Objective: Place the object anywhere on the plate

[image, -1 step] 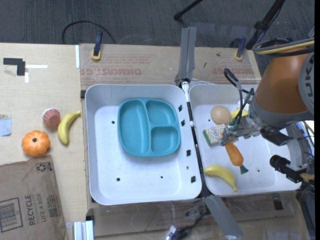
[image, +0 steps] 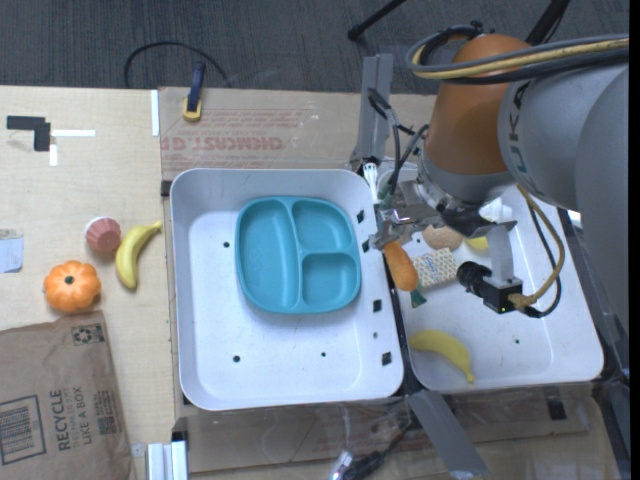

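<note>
1 smooth teal 3-section plate; tool state unclear, beside tapered orange carrot.

1. A small orange pumpkin sat on the table, left of the bins.
2. A banana lay just right of a pinkish cupcake-like item.
3. A brown paper bag printed "RECYCLE" lay below them.
4. A black cable looped on the floor.
</note>
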Controlling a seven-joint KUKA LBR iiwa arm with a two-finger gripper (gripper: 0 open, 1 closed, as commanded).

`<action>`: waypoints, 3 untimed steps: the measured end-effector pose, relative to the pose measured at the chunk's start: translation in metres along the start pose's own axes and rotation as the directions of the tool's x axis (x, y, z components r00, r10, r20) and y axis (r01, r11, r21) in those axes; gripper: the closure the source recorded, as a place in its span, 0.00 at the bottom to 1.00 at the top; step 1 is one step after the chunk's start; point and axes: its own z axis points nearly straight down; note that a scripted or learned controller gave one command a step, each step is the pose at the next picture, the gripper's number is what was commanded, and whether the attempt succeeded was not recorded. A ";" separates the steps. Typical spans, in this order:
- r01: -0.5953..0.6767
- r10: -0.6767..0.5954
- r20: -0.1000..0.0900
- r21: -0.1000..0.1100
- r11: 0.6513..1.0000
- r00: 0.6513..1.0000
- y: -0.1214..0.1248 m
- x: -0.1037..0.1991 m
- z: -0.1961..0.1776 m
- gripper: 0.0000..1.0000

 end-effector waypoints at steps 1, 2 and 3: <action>0.076 -0.076 0.002 -0.001 0.997 0.997 0.063 0.049 0.047 1.00; 0.076 -0.076 0.002 -0.001 0.997 0.997 0.063 0.048 0.047 0.00; 0.062 -0.062 0.002 -0.002 0.998 0.998 0.095 0.050 0.040 0.00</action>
